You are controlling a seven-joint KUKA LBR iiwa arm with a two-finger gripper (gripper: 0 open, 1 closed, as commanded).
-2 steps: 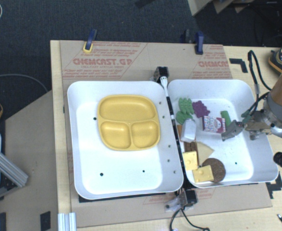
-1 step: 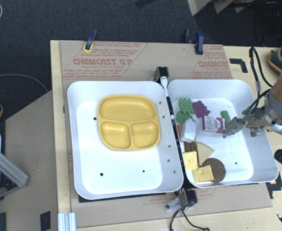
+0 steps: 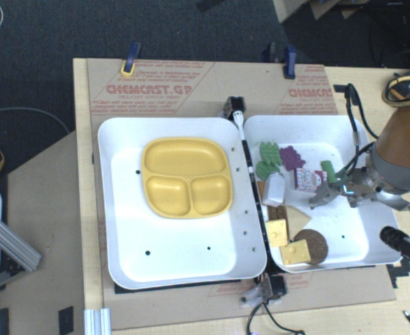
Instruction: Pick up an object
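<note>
Over in the left white plastic bin [image 3: 121, 208] sits a yellow three-compartment plastic tray [image 3: 187, 176], flat and alone, well to the left of the divider where the two bins meet. I'll use that tray as my marker.

Right of the tray, across the divider, the right white bin [image 3: 344, 246] holds a small clutter. Nearest the tray's right edge is a green leafy toy piece [image 3: 268, 159], with a purple grape-like bunch [image 3: 292, 156] just beyond it. Below those, a white block [image 3: 273, 188], and further right a small red-and-white printed packet [image 3: 306, 179]. Lower, below the tray's level, lie a pale yellow wedge [image 3: 297, 220], a yellow square slice [image 3: 276, 232] and a brown round cookie-like disc [image 3: 312, 245] with another yellow piece on it.

Furthest right from the tray, the gripper [image 3: 328, 190] reaches in low over the bin, just beside the printed packet, with a small green piece [image 3: 328, 169] close above it. I can't tell whether its claw is spread or pressed together; nothing plainly sits in it.

The packet looks the likeliest target. To do this well, I'd say the claw should centre over the packet, straddle its narrow sides, come down without nudging the white block, and close firmly before lifting straight up.
</note>
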